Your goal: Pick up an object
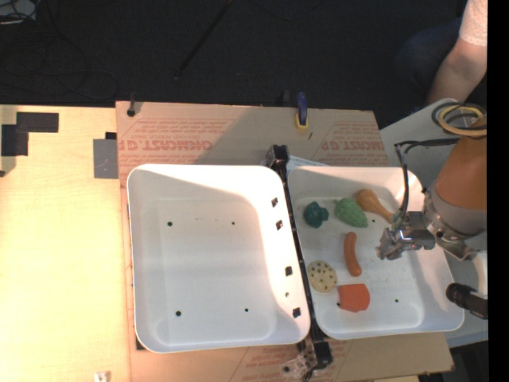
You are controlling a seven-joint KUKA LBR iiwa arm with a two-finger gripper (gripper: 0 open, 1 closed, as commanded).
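Note:
The right bin (413,309) holds several small toys. There is a dark teal lump (316,213), a green leafy piece (350,212), a tan drumstick shape (374,203), an orange sausage (351,254), a speckled beige cookie (322,275) and a red-orange block (354,297). My gripper (391,245) hangs over the right part of this bin, just right of the sausage and below the drumstick. Nothing shows between its fingers.
The left bin (151,213) stands beside it, with black clips (288,270) on the shared rim. Brown cardboard (238,134) lies under both bins. The arm's orange band (465,173) fills the right side.

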